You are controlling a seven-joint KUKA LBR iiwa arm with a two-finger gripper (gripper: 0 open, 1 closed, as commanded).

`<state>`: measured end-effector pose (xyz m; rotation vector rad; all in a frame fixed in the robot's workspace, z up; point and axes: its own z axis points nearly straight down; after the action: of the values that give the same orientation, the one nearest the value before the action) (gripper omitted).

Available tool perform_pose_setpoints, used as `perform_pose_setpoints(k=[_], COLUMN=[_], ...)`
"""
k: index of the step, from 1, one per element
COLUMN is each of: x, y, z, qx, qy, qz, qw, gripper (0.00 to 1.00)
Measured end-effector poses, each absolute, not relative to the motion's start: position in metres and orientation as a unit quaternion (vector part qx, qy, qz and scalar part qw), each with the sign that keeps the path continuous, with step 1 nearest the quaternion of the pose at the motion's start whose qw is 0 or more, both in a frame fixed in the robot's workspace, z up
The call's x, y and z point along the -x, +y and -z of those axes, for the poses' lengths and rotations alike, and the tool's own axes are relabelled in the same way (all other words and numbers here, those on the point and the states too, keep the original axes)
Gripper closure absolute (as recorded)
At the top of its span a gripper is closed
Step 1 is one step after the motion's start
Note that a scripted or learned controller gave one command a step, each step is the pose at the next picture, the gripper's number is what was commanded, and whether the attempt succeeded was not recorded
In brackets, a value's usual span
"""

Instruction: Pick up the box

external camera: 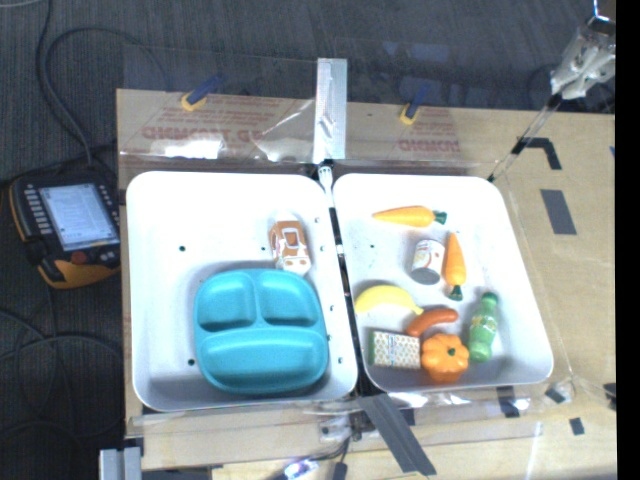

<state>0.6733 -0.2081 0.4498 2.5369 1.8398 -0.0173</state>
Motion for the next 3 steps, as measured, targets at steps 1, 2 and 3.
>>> perform_pose_setpoints(k=[1,2,3], x=[-0.675,-0.676,-0.678], y=[-0.207,-0.205,-0.204], z=[-0.458,-0.466,-0.474], qx=[-0.809,-0.808,-0.807], qy=[0.588,0.589,0.590], qz=[0.0073,0.0092,0.0112], qw=[0.005,0.006,0.007], gripper=[1.00,1.00,1.00])
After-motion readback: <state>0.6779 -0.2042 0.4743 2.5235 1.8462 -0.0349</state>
